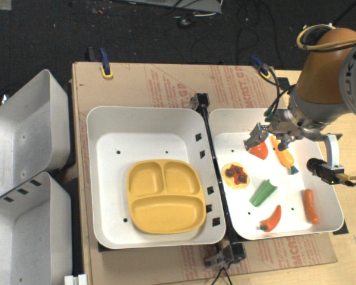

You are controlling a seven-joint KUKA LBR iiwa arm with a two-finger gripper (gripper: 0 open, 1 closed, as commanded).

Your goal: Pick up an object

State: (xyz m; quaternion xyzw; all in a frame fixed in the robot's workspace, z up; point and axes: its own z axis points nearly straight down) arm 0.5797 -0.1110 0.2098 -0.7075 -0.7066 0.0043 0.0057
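The tabletop (pixel 142 82) is a brown board carrying two shallow white bins side by side, with a blue clamp (pixel 106 67) at its far left corner and another (pixel 259 65) along its far edge toward the right. The arm (pixel 329 70), grey with a broad orange band, reaches in over the far right corner of the right bin (pixel 237 123).

The left bin (pixel 107 123) holds one thing, a yellow divided plate (pixel 165 196), lying flat toward the bin's near edge with two small sections at the far side and one long section at the near side.

The right bin holds the small pieces. The hand (pixel 272 140) hangs over its far half, and its fingers stand apart, one at the left above a red pepper (pixel 259 151) and one at the right by an orange-yellow pepper (pixel 284 154). Whether either finger touches a piece cannot be told, and nothing is seen gripped between them.

An orange carrot (pixel 310 206) lies along the right edge of the bin, toward the near right corner. A green pepper (pixel 263 193) lies tilted near the middle of the bin. A red chili (pixel 272 218) with a green stem sits close to the near edge, just in front of the green pepper. A small round pizza slice (pixel 236 175), yellow with dark red toppings, rests near the left edge, beside the divider between the bins.
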